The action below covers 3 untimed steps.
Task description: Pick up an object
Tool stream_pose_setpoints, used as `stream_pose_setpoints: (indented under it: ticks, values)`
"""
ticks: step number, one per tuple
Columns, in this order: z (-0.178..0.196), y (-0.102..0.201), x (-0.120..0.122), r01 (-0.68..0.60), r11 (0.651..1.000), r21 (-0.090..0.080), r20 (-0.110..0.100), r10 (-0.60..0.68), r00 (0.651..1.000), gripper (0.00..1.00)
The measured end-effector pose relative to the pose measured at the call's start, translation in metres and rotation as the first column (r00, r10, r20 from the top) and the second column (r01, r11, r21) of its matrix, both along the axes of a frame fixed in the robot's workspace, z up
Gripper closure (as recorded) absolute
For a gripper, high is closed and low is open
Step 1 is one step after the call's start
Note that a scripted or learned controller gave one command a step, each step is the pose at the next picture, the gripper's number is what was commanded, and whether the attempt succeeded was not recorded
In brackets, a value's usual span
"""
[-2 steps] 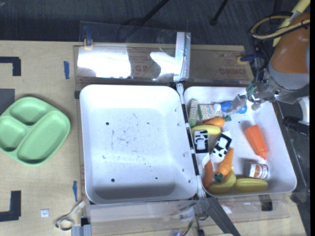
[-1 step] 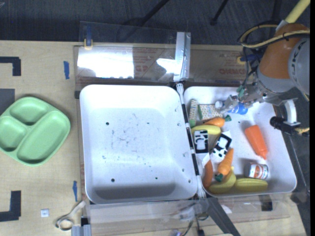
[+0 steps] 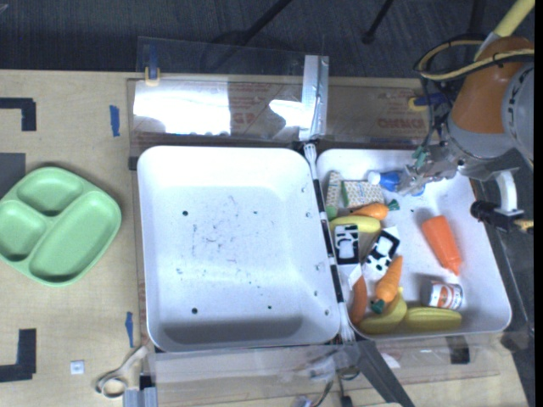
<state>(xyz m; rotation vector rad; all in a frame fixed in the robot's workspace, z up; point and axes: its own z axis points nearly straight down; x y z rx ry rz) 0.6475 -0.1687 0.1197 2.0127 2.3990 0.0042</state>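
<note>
The right bin [image 3: 488, 227] holds a jumble of objects. An orange carrot [image 3: 442, 242] lies alone at its right side, with a small can [image 3: 445, 296] below it. A yellow banana [image 3: 424, 316] and a second carrot [image 3: 386, 282] lie along the front wall. Another banana [image 3: 361, 225], black-and-white cards [image 3: 346, 244] and small boxes [image 3: 361, 193] crowd the bin's left side. My gripper [image 3: 422, 171] hangs low over the bin's back edge, just right of a small blue bottle [image 3: 389, 179]. Nothing shows between its tips.
The left bin [image 3: 170, 176] adjoins the right one along a shared wall. A green divided plate [image 3: 55, 225] sits on the bench at far left. A clear plastic panel [image 3: 225, 100] stands behind the bins. Cables loop above the arm's orange band [image 3: 484, 100].
</note>
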Motion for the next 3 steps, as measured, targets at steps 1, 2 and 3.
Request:
stream_pose_setpoints:
  ticks: [1,2,3]
  values:
    - [-0.029,0.036,0.0,-0.092,0.996,0.005,-0.02,0.092,0.996,1.0]
    - [0.02,-0.004,0.017,0.121,0.993,0.002,-0.016,-0.12,0.993,1.0]
    - [0.021,-0.002,0.019,0.12,0.993,0.004,-0.009,-0.119,0.993,0.0]
